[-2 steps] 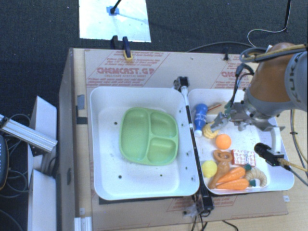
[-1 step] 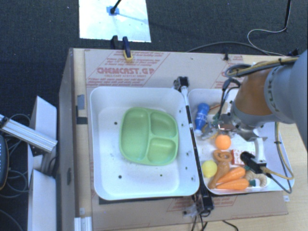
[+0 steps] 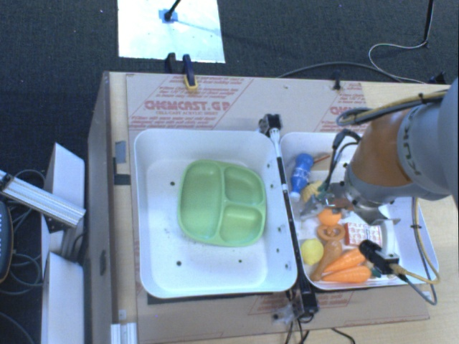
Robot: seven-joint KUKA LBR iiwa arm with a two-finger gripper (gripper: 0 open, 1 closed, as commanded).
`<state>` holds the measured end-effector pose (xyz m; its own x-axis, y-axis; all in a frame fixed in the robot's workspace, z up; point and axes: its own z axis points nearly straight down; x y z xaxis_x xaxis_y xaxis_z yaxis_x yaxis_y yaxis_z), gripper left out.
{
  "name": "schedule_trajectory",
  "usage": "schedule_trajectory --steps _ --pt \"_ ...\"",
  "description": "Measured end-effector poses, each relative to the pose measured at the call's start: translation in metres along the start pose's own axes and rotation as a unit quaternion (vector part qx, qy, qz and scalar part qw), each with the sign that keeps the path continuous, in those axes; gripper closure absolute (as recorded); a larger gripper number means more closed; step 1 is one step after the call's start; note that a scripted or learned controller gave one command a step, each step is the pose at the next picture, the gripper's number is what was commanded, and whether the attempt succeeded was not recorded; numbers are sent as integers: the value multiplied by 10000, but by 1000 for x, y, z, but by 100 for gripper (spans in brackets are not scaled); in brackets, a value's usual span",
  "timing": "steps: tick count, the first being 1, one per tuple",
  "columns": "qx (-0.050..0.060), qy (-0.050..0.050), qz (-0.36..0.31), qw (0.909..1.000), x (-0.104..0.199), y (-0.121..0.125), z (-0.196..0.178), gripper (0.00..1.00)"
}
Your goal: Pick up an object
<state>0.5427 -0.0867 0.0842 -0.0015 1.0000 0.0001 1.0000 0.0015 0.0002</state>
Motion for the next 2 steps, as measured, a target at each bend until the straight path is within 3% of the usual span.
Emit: schedule_trajectory --steps 1,2 --pt "-22 -1 -6 10000 0 2 -12 100" --pt "-14 5 -13 10000 84 22 -101 100"
